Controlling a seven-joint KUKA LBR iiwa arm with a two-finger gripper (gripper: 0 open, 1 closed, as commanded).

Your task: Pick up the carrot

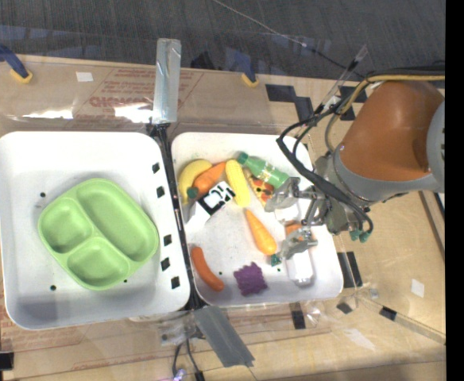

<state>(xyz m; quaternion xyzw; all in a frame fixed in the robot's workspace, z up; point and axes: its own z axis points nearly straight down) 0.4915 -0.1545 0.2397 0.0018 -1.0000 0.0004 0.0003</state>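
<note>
The wooden table point(49, 94) on dark carpet carries two white bins. The carrot point(261, 232) lies in the right bin point(216, 296), just beside the gripper point(289, 219), whose fingers stand spread, pinching nothing.

Two shallow white bins sit side by side: the left bin point(17, 213) and the right bin point(216, 145). The left bin holds one green divided plate point(97, 232) with three compartments. The right bin holds one banana point(189, 177), one yellow corn cob point(237, 182), one green bottle point(265, 171), one black-and-white card point(218, 198), one purple grape bunch point(250, 279), one sausage point(206, 268), and two carrots: one carrot point(261, 231) in the middle, another carrot point(210, 176) beside the banana. One gripper point(294, 222) is above this bin.
</note>
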